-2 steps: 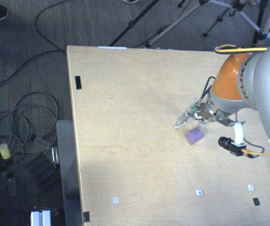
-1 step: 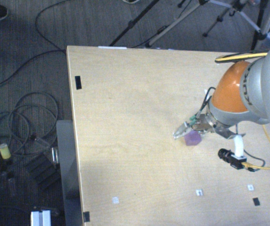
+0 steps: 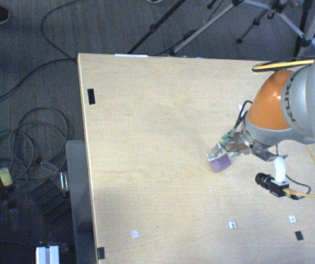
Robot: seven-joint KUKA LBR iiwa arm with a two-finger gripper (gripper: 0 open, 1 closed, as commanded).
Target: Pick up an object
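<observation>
Along the near edge of the pale wooden desk (image 3: 157, 202) sit a few small square markers (image 3: 232, 224), too tiny to read. Farther in, right of centre, a small purple block (image 3: 220, 163) rests on the bare wood, touching or just under the tip of the tool (image 3: 227, 149). It looks light and stiff (probably foam or plastic, judging by its matte faces), so it should lift easily but could skid or tip if nudged. The safest hold is likely across its two opposite flat sides. Whether the tool is spread, pressed together or already pinching the block I cannot tell: its tip is a blurred tangle of grey and green. Behind it, the orange band (image 3: 271, 100) hides the wrist. A black marker (image 3: 90, 96) lies at far left.
</observation>
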